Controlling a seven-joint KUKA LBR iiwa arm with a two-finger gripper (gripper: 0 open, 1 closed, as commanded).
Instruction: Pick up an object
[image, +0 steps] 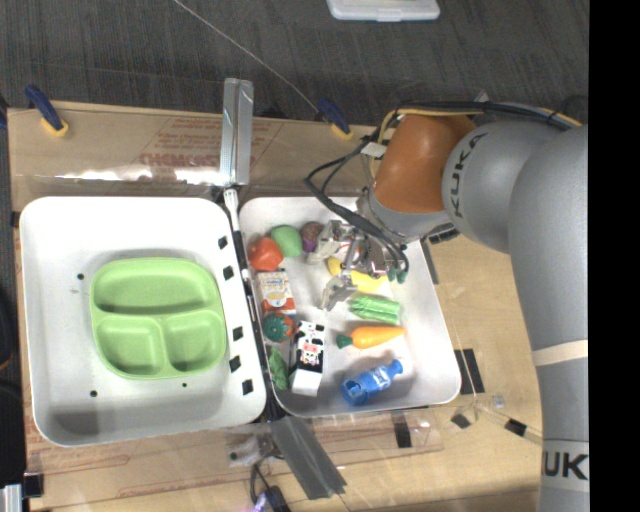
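Two white bins sit side by side on the bench. The left bin (40, 300) holds a green divided tray (157, 315), lying flat near its centre. The right bin (435, 340) holds the loose objects.

The arm (500, 190) reaches in from 3 o'clock, its orange band at about 1 o'clock of the right bin. The gripper (345, 275) hangs over the upper middle of that bin, among the cables and metal parts of the wrist. Claw state: cannot tell, and whether anything sits in it cannot be made out.

Objects in the right bin, clock positions taken from the gripper:
- green round item (286, 240) and small purple item (312, 235), 10 to 11 o'clock, close together.
- red-orange item (265, 255), 9 o'clock, near the bin's left wall.
- carton with printed label (275, 292), 8 o'clock.
- black-and-white carton (309, 355), 7 o'clock.
- yellow-green item (375, 306), 4 o'clock, just beside the gripper.
- carrot (375, 337), 5 o'clock, lying flat.
- blue bottle (370, 383), 5 o'clock, near the bin's lower wall.
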